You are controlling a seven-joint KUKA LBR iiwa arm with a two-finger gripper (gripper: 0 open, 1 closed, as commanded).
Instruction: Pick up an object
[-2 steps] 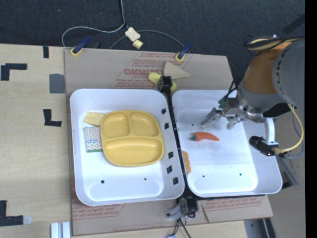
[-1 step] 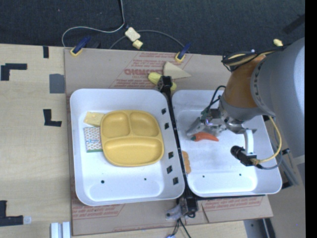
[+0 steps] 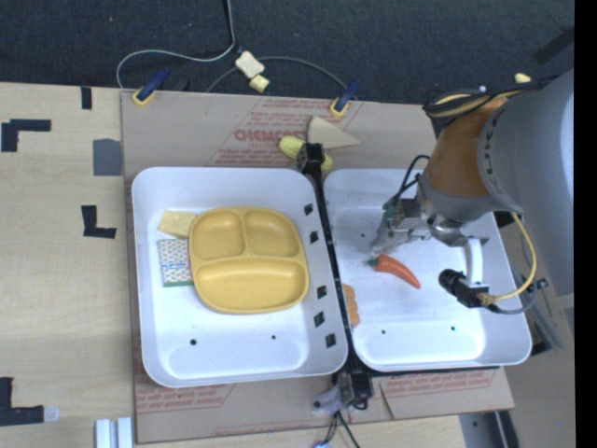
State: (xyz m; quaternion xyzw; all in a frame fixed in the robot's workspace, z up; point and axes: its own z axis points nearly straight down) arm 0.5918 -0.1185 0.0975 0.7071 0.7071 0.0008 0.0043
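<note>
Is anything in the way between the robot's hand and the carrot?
Nothing visible. The gripper hangs in the right bin just above and left of the carrot, with bare bin floor between them.

The grey arm (image 3: 546, 147) is reaching in from the right, its orange band (image 3: 462, 161) sitting just above the wrist. The wrist is bending downward and leftward, and the gripper (image 3: 384, 241) is hanging low, pointing down and slightly left.
</note>
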